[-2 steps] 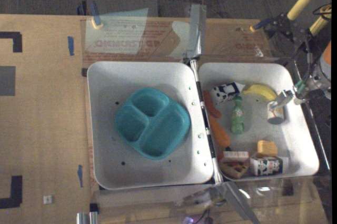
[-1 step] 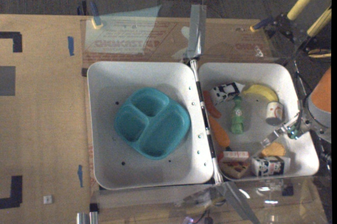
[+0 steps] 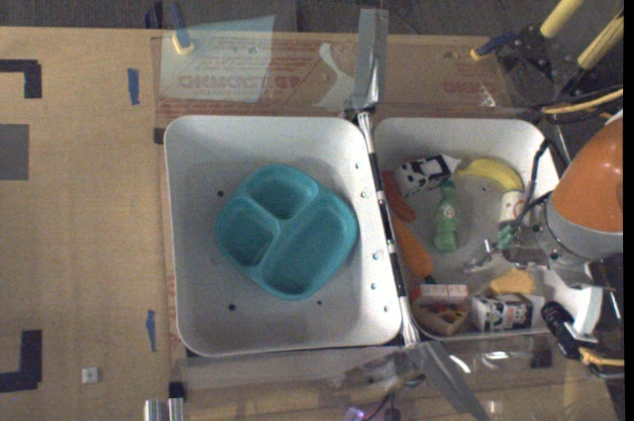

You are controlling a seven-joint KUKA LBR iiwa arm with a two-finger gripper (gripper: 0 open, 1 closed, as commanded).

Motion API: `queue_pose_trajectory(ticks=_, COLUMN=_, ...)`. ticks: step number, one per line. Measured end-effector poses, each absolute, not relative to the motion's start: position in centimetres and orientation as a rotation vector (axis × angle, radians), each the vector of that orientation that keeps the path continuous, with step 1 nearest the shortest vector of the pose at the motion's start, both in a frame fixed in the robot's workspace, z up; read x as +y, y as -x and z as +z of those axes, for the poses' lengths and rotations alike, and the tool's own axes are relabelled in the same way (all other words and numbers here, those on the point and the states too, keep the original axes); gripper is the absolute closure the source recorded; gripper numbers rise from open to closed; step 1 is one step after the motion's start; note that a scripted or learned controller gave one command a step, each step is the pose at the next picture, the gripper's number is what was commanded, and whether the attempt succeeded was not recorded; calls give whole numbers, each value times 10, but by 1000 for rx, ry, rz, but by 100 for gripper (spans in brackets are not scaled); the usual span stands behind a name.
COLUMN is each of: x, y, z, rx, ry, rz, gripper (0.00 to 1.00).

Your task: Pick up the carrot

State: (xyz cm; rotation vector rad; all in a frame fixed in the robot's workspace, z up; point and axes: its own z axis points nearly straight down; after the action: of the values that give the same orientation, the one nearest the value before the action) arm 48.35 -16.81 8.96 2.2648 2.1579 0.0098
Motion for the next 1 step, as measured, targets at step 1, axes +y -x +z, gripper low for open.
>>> queue_pose_trajectory(ticks=1, x=-172, y=-485, z=101, rx=2146, ry=-2262, rz=9, gripper=100)
